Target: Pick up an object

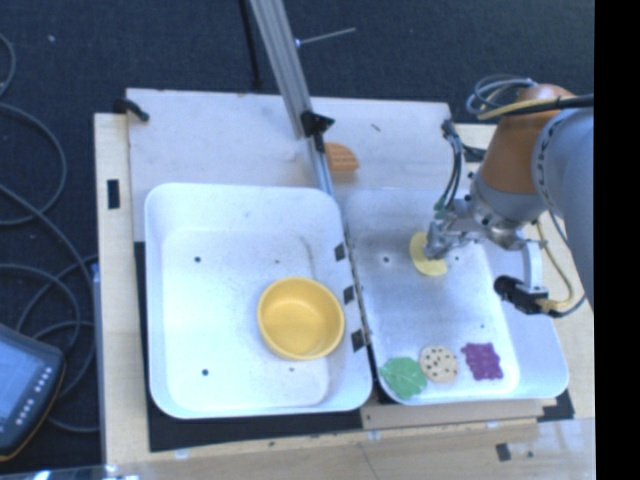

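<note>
Right of the middle of the frame, the gripper [441,245] hangs low over a flat yellow piece [429,258] in the right bin [530,368], likely to grab it. Whether it is gripping, I cannot tell. A yellow bowl [300,317] sits in the left bin [200,268].

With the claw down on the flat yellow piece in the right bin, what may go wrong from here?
1. The yellow piece lies flat and thin on the right bin floor under the claw, so the claw may slip off and lift nothing.
2. It sits near the bin's far wall, so a push may slide it against the wall instead of gripping it.
3. The loose cables beside the wrist may catch on the bin rim.
</note>
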Robot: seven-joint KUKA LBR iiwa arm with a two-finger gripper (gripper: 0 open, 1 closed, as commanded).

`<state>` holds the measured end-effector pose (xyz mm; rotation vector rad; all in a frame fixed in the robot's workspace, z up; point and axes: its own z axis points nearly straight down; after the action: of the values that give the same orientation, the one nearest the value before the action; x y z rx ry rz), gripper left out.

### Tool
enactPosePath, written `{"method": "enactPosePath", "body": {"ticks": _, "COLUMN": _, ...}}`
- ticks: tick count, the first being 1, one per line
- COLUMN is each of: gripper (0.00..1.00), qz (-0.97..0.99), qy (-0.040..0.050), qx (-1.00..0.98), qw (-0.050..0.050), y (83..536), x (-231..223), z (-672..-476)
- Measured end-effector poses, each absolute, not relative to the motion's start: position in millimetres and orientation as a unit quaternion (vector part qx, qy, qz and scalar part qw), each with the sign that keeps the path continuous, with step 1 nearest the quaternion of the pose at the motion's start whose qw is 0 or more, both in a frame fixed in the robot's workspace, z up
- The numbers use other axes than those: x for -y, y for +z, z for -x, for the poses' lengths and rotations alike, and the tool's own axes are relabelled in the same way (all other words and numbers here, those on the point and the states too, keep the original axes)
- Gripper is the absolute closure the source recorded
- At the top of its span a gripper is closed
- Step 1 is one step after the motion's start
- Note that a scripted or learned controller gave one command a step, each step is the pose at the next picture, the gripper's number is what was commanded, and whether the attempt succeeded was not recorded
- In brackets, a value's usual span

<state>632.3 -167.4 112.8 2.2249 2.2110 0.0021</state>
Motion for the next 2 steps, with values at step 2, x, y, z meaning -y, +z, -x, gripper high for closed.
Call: {"method": "enactPosePath", "body": {"ticks": 2, "gripper": 1.0, "qz": -0.705, "qy": 0.0019, "qx": -0.709, "qw": 0.003, "y": 216.9, "x": 155.1, "z": -641.2}}
